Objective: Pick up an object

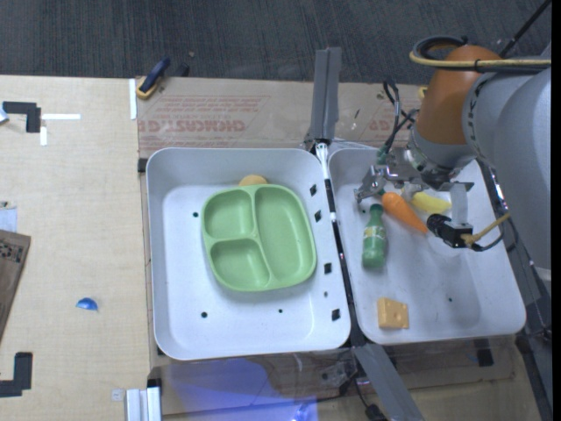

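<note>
Gripper (pixel 379 181) low in right bin (pixel 456 310)
Its grasp state cannot be told; green bottle (pixel 374 239) and carrot (pixel 405 210) lie just beside.

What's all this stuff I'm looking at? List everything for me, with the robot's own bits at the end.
Shallow white plastic bins: 2, white, side by side on the bench; left, right.
Three-compartment plastic plate: 1, light green, in the left bin.
Small rounded yellow object: 1, yellow, behind the plate, mostly hidden.
Small green bottle: 1, green, lying in the right bin.
Orange carrot-shaped toy: 1, orange, right bin, beside the bottle.
Yellow banana-like piece: 1, yellow, right bin, under the arm.
Square cracker-like block: 1, yellow-orange, right bin, near front.
Robot arm: 1, grey with orange band, over the right bin.
Gripper: 1, metal, above the bottle.
</note>
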You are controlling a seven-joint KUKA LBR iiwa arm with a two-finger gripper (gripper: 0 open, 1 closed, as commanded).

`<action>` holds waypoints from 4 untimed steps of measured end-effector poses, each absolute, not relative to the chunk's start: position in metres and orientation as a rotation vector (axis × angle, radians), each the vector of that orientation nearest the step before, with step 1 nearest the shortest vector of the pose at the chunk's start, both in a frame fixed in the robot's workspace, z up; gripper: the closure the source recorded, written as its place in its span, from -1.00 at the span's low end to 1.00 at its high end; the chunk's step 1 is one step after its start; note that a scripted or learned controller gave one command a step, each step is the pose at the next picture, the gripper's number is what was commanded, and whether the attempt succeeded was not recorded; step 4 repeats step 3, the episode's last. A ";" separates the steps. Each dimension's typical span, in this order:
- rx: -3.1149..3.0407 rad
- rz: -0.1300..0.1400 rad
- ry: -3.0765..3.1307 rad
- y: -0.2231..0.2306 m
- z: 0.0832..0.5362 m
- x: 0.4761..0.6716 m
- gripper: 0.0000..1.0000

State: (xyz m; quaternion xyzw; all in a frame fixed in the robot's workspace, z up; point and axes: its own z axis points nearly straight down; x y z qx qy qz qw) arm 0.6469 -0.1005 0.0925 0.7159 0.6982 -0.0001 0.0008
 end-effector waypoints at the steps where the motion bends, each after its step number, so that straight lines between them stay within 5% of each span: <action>1: 2.218 -0.002 2.225 -0.104 0.092 0.594 -1.00; 2: 2.221 0.001 2.218 -0.106 0.103 0.595 1.00; 3: 2.402 -0.003 2.024 -0.060 0.191 0.632 1.00; 4: 2.402 -0.003 2.024 -0.060 0.191 0.632 1.00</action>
